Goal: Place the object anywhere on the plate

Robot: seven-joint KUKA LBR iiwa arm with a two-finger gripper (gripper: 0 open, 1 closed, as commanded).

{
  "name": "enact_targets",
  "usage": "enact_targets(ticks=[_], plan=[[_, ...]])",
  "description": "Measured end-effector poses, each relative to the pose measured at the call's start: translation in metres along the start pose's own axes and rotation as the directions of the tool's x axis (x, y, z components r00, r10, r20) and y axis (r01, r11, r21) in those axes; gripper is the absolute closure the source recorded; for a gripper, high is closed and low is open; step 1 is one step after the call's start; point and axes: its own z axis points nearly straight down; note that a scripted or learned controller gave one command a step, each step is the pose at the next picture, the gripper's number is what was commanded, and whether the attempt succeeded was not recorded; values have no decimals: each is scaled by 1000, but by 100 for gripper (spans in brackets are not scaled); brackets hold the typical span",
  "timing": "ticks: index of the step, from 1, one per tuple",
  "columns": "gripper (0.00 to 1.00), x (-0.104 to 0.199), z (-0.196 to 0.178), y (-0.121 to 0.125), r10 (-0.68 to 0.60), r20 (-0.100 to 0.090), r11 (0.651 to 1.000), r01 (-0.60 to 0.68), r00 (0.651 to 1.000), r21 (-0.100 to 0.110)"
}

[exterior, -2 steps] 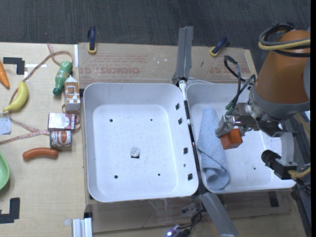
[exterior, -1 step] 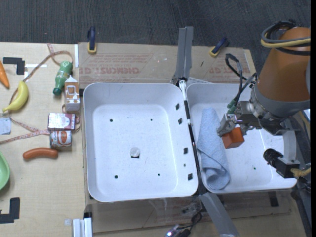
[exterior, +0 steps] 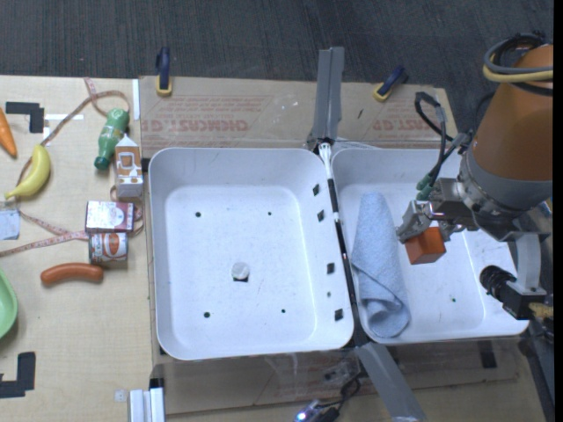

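My gripper (exterior: 422,232) hangs over the right bin (exterior: 493,323), reaching in from the right below the orange-banded arm. It is shut on a small orange block (exterior: 427,247), which shows between and below the fingers, lifted a little above the bin floor. A folded blue towel (exterior: 378,262) lies along the left side of the same bin, just left of the block. A green plate (exterior: 5,304) is partly cut off at the far left edge of the bench, outside both bins.
The left bin (exterior: 167,236) holds a small pale round object (exterior: 240,272). On the bench to its left lie a banana (exterior: 31,174), a green bottle (exterior: 110,136), a carton (exterior: 128,170), a can (exterior: 109,247) and a sausage (exterior: 72,274).
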Motion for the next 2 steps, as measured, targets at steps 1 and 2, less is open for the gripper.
enact_targets(ticks=[1, 2], plan=[[100, -58, 16, 2, -20, 0, 1000, 20, 1000, 2], [100, -72, 13, 3, -50, 0, 999, 50, 999, 2]])
